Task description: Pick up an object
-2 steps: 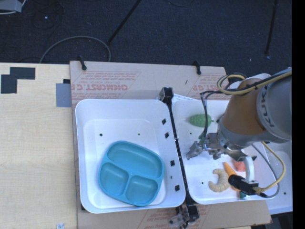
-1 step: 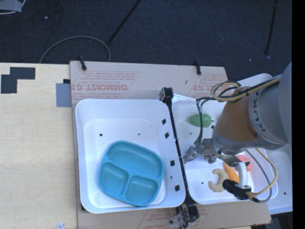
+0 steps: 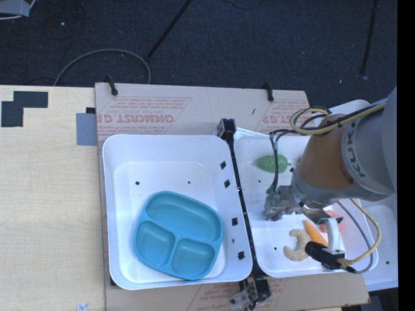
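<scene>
Bins are sitting side by side on the bench, and we are reading them from the left. The left bin (image 3: 107, 206) is carrying a blue divided plate (image 3: 178, 234), which is lying toward its near edge, well apart from the arm's work. Past the shared wall, the right bin (image 3: 258, 240) is holding the small things we are weighing as picks. A green object (image 3: 272, 163) is lying near that bin's far edge, its long axis running roughly across the bin. The gripper (image 3: 277, 209) is hanging low over the middle of the right bin, close to its left wall, under the grey arm (image 3: 337, 161) that is reaching in from the right. We cannot tell from this view whether the gripper is set wide or narrow, and we are seeing nothing held in it. A cream curved piece (image 3: 296, 249) is lying by the near edge, and an orange piece (image 3: 315, 231) is lying just beside it, slanting toward the near right corner.

We are judging the choice this way: the green object is lying straight toward the far edge from the gripper, with bare floor around it. The cream and orange pieces are lying toward the near edge and rightward, crowded together. We are reckoning the green object the cleaner target, gripped across its short width.
</scene>
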Available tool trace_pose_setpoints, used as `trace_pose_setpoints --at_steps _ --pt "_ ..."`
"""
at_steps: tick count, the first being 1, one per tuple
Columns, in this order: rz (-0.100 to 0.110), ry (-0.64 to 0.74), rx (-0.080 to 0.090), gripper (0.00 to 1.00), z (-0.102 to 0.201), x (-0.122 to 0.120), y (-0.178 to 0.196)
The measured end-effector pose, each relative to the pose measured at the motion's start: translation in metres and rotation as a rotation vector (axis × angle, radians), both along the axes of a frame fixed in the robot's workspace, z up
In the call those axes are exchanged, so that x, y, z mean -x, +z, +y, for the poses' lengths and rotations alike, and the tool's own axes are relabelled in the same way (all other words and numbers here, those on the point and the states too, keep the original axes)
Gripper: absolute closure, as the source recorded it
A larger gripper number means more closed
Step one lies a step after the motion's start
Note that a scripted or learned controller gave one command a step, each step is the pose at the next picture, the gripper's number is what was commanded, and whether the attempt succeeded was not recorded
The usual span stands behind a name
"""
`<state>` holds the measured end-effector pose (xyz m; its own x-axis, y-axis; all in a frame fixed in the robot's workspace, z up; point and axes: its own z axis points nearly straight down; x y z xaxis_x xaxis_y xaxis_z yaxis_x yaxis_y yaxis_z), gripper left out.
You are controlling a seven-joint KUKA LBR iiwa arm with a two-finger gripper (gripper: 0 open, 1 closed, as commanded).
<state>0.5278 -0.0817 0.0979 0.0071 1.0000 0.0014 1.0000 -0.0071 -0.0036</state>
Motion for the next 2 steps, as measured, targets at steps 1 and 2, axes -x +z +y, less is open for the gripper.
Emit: trace_pose_setpoints --at_steps 1,2 --pt "-0.005 0.001 0.002 1.00 -0.007 0.001 0.061" --pt "-0.006 0.009 0.001 1.00 0.002 0.002 0.118"
